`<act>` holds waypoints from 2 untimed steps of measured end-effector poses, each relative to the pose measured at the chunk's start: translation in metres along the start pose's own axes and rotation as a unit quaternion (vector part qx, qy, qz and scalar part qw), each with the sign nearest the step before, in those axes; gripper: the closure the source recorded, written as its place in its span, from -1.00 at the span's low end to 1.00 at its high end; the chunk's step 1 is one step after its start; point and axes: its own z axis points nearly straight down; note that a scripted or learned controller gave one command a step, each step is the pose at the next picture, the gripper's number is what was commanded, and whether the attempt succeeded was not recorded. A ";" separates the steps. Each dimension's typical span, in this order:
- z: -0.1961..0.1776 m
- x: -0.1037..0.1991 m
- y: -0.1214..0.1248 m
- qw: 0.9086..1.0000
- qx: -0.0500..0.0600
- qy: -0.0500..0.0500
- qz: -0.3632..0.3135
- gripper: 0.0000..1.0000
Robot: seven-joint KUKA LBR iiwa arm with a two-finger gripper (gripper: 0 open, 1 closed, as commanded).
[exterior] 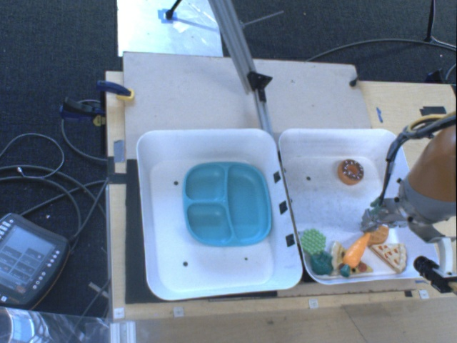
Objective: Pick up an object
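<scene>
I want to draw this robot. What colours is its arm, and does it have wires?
The arm is rounded, orange on top and grey below toward the wrist. Thin dark and yellowish cables loop down beside it. The gripper is grey metal.

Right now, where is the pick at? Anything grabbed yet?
Done: the gripper is down in the right bin, at the toy food pile by the carrot. In hand: nothing visibly; I can't tell whether it's closed on anything. Left: grasp and lift. The donut and pizza slice sit untouched.
</scene>
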 end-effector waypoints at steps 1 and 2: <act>-0.046 0.001 -0.004 1.000 0.004 0.004 -0.003 1.00; -0.100 0.000 0.000 1.000 0.003 0.003 -0.004 1.00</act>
